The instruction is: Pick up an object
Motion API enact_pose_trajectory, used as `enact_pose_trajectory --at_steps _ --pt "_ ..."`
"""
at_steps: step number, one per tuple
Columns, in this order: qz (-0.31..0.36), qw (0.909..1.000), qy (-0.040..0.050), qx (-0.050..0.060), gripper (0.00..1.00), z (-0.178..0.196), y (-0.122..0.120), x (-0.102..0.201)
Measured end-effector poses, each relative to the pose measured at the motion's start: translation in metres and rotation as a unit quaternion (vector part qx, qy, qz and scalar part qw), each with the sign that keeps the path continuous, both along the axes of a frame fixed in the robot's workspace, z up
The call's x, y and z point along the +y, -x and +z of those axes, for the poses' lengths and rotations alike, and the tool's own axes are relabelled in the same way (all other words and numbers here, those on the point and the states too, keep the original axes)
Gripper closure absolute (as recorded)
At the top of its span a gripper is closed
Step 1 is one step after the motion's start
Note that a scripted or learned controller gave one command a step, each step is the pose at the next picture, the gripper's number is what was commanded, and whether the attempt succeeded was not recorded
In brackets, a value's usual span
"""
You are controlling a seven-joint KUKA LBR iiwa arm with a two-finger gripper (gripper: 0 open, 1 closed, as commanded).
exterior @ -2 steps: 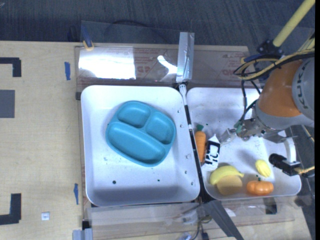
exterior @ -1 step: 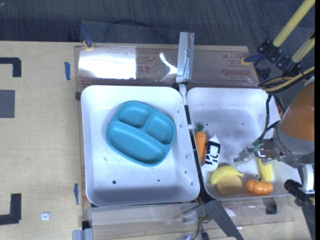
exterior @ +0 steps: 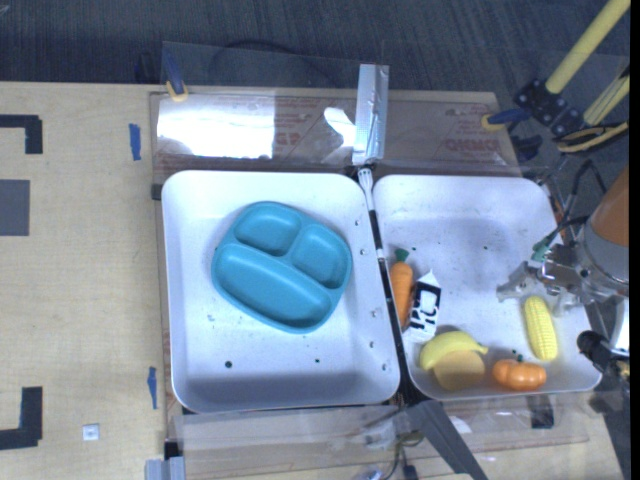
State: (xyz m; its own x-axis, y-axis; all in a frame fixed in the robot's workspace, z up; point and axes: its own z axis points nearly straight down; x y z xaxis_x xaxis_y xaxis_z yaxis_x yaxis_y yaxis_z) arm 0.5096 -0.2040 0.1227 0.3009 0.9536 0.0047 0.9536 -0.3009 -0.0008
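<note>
Corn cob (exterior: 541, 328) lies in the right bin (exterior: 470, 208), long axis running near to far, just on the near side of the gripper (exterior: 545, 280) hovering over it; finger spread cannot be told from this slanted view.

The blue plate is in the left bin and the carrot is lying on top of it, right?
Not quite. The blue plate is in the left bin, but the carrot is not on it. The camera view shows the carrot lying in the right bin, against its left wall.
</note>
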Motion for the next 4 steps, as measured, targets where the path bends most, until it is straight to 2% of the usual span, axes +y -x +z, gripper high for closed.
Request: enact_pose_trajectory --at_steps 1,2,3,4 --pt "-0.02 0.9998 -0.0064 0.0 0.0 -0.029 0.019 0.003" --pt "-0.138 0.9905 0.0018 0.001 0.0 -0.025 -0.008 0.034" --pt "-0.157 0.9876 -0.0025 0.004 0.0 -0.009 0.022 0.002" --pt "-0.186 0.9826 0.0037 -0.001 0.0 -0.036 0.029 0.039"
